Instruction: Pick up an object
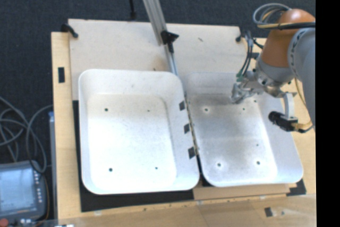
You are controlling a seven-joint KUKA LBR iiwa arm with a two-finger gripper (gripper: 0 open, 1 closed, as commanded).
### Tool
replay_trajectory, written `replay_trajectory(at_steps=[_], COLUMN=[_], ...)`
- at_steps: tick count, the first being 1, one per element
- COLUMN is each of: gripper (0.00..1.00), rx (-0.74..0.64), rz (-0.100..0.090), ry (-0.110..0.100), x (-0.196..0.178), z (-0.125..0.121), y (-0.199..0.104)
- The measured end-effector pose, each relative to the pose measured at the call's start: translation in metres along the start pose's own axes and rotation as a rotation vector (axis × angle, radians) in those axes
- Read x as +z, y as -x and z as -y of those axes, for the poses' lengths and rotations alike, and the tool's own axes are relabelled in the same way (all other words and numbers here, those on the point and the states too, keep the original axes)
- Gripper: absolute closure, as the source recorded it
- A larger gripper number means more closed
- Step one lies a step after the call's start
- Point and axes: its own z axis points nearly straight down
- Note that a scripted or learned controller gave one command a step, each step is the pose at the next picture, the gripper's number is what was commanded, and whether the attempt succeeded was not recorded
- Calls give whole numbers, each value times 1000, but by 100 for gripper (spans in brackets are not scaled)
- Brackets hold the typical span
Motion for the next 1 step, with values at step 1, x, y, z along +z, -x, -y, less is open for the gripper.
replay_trajectory(at_steps=[1], gripper=[100], rx=[0], rz=[-3], ry=[3], x=[-65], z=[1], y=[0])
